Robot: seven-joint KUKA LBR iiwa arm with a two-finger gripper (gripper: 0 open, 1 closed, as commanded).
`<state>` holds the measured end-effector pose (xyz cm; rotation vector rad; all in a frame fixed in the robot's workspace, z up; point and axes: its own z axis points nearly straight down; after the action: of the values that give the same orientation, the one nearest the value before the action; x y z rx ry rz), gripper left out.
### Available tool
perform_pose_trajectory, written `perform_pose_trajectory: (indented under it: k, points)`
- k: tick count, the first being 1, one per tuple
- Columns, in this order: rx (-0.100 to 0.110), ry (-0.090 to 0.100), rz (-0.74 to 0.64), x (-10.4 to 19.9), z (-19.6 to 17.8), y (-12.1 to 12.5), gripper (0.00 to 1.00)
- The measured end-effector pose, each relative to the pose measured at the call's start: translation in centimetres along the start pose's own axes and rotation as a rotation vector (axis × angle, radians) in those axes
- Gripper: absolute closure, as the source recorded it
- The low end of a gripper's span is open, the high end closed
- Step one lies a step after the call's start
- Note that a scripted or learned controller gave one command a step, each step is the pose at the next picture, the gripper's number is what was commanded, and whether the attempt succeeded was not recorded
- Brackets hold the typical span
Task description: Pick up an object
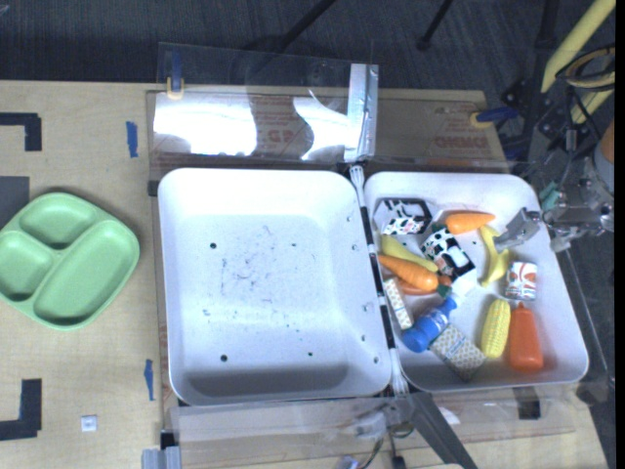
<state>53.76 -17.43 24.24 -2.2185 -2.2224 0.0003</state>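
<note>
I read the pincer (527, 225) at the right bin's (566, 291) upper right rim, its grip state impossible to tell, with the yellow banana (494, 258) just below-left of it, long axis running roughly toward the near edge.

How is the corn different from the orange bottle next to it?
The corn is yellow and bumpy, while the orange bottle is orange and smooth. The corn looks a little shorter and thinner than the bottle. Both lie side by side, pointing nearly the same way, in the right bin.
</note>
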Motion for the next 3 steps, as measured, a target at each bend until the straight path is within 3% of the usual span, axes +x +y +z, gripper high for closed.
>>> perform_pose_trajectory:
  k: [1, 2, 3]
  points:
    - [-0.003, -0.002, -0.001, -2.9, 6.3, 4.2, 0.00]
    - [-0.008, 0.012, 0.070, -3.5, 14.4, 6.3, 0.00]
    - [-0.008, 0.005, 0.069, -3.7, 13.5, 6.3, 1.00]
